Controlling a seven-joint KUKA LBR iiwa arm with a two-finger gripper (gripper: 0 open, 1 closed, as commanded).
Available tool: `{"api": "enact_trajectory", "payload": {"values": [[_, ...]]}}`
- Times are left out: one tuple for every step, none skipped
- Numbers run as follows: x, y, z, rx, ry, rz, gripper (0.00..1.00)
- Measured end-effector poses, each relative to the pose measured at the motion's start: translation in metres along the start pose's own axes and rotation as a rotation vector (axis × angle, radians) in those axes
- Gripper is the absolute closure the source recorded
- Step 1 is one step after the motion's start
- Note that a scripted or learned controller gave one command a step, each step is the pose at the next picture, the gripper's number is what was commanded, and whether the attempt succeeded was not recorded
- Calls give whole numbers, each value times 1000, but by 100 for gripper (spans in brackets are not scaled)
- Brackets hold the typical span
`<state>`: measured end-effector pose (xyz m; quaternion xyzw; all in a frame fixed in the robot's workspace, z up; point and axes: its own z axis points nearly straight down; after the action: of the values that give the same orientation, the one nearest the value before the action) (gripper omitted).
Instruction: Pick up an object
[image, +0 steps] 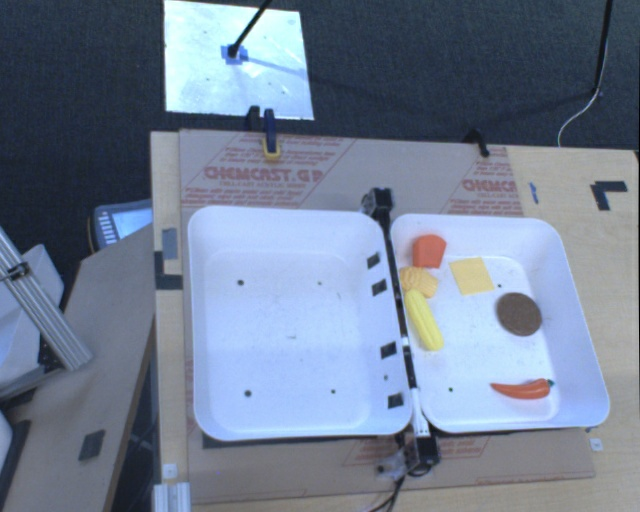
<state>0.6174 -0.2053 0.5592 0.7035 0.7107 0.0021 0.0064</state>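
The right bin (578, 300) holds several toy foods. An orange-red block (429, 250) lies near its back left corner, with a yellow square slice (471, 275) just to its right. A yellow corn cob (423, 318) rests along the bin's left wall, touching a small yellow piece (418, 282) behind it. A brown round patty (519, 314) sits toward the right side. A red-orange chili pepper (521, 389) lies near the front edge.
The left bin (290, 320) sits beside the right one, joined by a black clip strip (395, 315). Both rest on a cardboard sheet (340, 165) on the wooden bench. A metal plate (237, 58) lies on the dark floor behind.
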Motion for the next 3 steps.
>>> {"api": "enact_trajectory", "payload": {"values": [[0,1,-12,-4,-2,-4,100],[1,1,-23,-7,-4,-8,100],[1,2,-34,-11,-6,-12,100]]}}
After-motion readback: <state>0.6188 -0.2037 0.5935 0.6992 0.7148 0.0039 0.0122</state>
